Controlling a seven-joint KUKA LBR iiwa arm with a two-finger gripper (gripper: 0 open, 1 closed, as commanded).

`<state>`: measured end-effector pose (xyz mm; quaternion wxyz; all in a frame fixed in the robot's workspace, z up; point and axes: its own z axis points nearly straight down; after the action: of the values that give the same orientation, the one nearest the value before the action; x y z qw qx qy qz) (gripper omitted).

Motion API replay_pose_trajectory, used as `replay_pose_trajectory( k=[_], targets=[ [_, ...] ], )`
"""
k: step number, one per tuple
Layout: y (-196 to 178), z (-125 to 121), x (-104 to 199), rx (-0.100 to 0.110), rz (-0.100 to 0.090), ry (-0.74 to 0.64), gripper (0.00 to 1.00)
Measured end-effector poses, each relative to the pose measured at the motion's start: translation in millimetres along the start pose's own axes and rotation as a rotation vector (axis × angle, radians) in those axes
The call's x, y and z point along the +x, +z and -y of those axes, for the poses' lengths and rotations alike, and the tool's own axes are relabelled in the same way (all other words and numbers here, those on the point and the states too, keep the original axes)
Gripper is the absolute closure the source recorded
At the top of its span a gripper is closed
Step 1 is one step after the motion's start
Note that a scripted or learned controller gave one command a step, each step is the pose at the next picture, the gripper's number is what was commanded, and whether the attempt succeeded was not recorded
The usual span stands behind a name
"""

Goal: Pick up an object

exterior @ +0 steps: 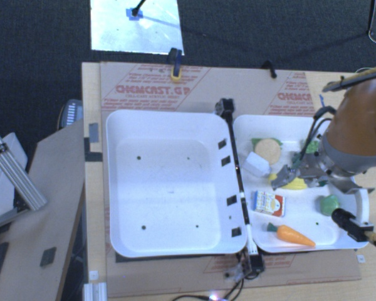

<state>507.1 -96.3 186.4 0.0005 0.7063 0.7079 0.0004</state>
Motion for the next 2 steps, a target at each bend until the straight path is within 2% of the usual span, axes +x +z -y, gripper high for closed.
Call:
replay_pose_trajectory(
  k=[1,2],
  targets=[
    [86,23,-4,0.007,-0.002,0.003,0.0],
    [98,17,-54,-0.007,-0.005,0.002,0.0]
  ],
)
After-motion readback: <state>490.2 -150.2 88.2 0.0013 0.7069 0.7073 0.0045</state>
